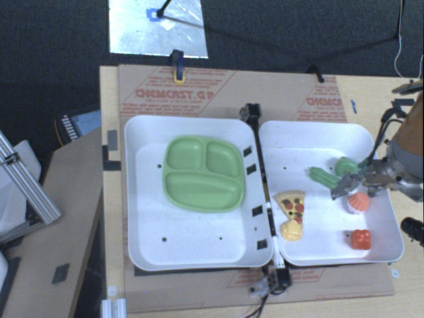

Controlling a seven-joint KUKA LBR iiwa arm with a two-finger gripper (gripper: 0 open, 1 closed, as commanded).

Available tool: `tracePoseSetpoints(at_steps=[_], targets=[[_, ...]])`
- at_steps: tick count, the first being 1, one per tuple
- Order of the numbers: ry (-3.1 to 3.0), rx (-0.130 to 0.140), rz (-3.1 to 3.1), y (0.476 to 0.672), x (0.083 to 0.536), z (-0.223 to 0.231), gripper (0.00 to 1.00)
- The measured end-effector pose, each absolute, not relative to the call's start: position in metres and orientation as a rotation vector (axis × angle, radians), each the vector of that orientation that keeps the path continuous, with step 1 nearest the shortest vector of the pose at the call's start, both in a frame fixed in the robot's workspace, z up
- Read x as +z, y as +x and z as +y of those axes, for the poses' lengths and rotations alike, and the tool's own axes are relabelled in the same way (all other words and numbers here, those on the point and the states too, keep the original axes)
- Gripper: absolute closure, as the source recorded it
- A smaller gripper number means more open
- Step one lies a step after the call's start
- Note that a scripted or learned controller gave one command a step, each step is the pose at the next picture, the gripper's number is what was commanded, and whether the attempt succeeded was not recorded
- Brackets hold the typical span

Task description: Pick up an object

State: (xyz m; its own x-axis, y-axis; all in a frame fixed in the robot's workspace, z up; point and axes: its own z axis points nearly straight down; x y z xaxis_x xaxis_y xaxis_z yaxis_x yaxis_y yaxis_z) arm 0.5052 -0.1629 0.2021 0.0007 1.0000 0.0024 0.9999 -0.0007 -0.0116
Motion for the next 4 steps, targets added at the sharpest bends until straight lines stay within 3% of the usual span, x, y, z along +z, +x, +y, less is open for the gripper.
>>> tracePoseSetpoints(at_steps=[1, 3, 4], targets=[[-2.219, -0.001, -2.225, 0.508, 0.209, -0.162, 0.00], [-2.209, -0.004, -2.219, 0.510, 0.095, -0.170, 0.00], [-2.212, -0.006, -2.222, 0.512, 0.084, -0.166, 0.00]])
